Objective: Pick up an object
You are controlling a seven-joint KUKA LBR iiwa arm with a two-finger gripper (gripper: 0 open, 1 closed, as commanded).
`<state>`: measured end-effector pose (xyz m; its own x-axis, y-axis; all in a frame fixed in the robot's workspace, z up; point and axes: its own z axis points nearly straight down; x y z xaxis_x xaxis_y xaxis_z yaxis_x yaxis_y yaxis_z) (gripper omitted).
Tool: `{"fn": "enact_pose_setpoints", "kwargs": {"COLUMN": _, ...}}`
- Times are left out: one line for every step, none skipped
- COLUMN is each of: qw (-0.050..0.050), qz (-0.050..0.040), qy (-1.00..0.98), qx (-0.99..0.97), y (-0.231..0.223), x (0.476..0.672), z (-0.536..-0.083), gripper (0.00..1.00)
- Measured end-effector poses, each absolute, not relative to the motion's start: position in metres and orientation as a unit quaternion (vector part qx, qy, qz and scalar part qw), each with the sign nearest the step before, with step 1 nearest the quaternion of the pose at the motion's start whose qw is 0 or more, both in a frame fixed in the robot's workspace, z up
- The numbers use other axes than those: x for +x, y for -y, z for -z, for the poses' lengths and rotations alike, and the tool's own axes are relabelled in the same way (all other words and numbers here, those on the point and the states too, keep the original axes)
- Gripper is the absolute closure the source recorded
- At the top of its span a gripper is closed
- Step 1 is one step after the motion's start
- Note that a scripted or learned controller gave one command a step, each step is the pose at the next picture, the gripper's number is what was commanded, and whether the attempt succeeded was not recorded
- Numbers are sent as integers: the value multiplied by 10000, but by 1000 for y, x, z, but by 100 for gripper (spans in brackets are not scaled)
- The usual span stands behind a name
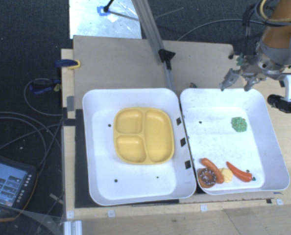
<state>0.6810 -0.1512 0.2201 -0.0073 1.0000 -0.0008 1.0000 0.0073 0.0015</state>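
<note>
Sausage (211,170) aslant (long axis upper-left to lower-right), beside doughnut (206,177).

My view, itemised. Left bin (99,180): one yellow divided plate (144,134), three compartments. Right bin (270,131): green broccoli piece (239,124) near the far right; along the near edge, a sausage (211,169), chocolate doughnut (206,177), small yellow piece (227,175), and red-orange chilli (239,172). Gripper (238,81) spread apart over the right bin's far rim, holding nothing.
</note>
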Motion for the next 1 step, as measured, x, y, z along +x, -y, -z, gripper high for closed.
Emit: {"fn": "enact_pose_setpoints", "kwargs": {"qw": 10, "qz": 2, "qy": -7099, "qx": 7043, "y": 151, "x": 681, "z": -220, "gripper": 0}}
